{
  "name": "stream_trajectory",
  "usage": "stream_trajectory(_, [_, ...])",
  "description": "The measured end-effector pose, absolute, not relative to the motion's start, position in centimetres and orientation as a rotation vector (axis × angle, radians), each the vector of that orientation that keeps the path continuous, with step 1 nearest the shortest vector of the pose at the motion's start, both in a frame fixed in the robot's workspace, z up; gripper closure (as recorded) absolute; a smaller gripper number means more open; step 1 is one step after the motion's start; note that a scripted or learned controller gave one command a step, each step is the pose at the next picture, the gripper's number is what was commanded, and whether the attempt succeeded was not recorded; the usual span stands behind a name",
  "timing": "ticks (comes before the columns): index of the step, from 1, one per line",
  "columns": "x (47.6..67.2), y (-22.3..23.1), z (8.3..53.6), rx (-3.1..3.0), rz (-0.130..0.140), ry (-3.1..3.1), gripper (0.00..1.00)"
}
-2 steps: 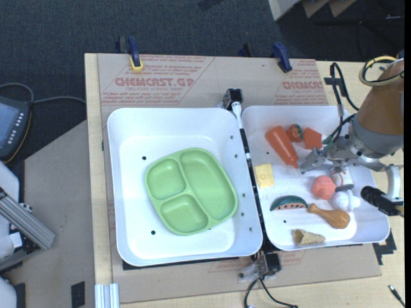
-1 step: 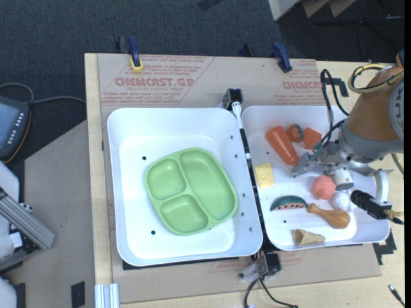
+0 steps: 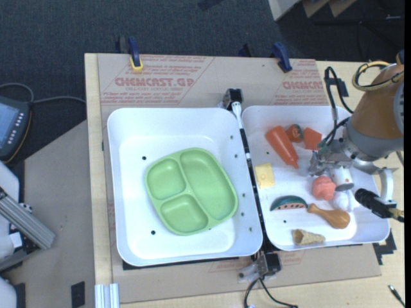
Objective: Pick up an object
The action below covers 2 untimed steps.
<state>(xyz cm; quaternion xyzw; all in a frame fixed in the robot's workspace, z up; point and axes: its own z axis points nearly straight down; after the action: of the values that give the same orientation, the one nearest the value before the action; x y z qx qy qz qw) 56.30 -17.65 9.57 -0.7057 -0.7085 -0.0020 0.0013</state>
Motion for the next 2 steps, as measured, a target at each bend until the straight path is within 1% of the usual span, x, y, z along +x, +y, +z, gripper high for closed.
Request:
stream_trajectory(1, [55.6,-17.6,15.6,-2.225,-0.003,-2.226,1.00])
stream_trajectory(2, [55.7,-17.9,19.9,-2.225,-0.004,-2.226,1.00])
